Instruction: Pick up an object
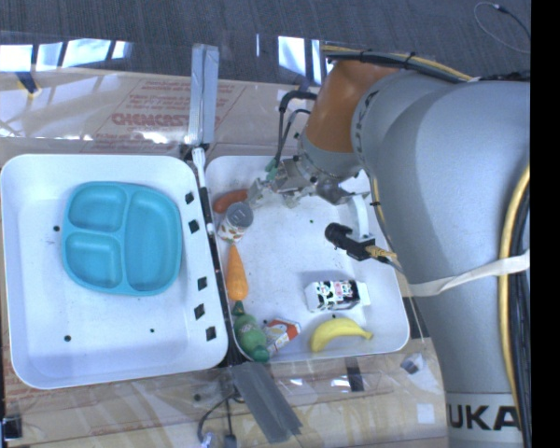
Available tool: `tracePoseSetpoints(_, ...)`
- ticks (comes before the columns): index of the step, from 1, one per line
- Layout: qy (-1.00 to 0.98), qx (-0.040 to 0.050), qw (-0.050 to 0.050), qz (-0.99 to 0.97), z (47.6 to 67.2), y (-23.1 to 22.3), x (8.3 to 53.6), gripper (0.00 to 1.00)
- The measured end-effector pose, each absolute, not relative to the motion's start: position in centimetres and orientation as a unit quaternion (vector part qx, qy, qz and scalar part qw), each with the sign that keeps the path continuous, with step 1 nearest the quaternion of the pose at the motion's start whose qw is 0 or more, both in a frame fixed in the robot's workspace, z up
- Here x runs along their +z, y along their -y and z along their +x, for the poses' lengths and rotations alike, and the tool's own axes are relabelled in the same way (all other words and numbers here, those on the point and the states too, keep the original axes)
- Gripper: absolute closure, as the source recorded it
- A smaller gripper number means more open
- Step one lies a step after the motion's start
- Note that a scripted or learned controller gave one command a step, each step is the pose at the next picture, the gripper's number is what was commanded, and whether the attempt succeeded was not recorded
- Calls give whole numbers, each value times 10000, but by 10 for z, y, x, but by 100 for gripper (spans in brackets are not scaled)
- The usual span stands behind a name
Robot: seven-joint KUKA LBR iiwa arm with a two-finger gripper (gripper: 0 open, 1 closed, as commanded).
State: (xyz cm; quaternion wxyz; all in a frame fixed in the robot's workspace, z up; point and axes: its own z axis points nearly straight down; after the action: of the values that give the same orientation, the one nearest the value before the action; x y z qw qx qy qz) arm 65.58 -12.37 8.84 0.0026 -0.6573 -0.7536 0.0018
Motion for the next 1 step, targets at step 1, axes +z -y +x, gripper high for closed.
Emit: tracePoseSetpoints(1,7536,16,23,-6573,656,124,89,0)
